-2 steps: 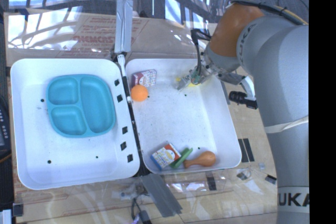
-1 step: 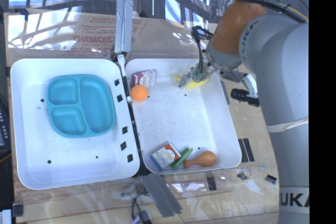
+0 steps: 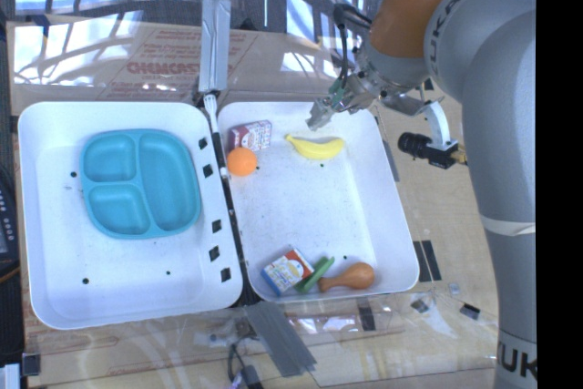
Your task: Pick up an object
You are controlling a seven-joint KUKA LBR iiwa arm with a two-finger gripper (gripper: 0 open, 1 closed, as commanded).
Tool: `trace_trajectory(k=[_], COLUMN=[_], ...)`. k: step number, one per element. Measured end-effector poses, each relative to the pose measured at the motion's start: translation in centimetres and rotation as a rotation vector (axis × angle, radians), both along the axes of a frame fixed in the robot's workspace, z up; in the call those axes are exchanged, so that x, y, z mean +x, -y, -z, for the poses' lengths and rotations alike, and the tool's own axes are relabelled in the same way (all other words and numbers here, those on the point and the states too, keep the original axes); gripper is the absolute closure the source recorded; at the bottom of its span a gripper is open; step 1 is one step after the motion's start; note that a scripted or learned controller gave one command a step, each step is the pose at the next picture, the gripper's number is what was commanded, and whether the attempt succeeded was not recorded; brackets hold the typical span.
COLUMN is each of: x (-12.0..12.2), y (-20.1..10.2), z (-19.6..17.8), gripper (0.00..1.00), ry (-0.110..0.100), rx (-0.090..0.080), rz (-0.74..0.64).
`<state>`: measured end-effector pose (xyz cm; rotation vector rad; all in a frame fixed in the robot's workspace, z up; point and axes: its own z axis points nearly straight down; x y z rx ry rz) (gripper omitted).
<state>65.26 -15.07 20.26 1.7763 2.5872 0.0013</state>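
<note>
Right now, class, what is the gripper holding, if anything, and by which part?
Nothing is seen held. The gripper hangs just above the banana in the right bin, with no object between its fingers.

Contents: two white bins [image 3: 36, 223], one blue divided plate [image 3: 141, 182], one banana [image 3: 317, 147], one orange [image 3: 241, 161], two small cartons [image 3: 250, 136], one green stick [image 3: 314, 276], one brown drumstick-shaped item [image 3: 351, 277].

This looks like a robotics laboratory, not a home. A large grey industrial arm with an orange band [image 3: 474, 59] stands at the right of a bench with two shallow white plastic bins [image 3: 55, 287] side by side. Toy food lies there, and a brown cardboard sheet with red print [image 3: 155, 64] lies at the far side.
</note>
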Motion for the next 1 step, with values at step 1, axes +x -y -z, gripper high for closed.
trace_trajectory(k=[1], x=[0.05], y=[-0.09], z=[-0.96], gripper=[1.0], ry=[-0.001], rx=[-0.001], rz=[-0.006])
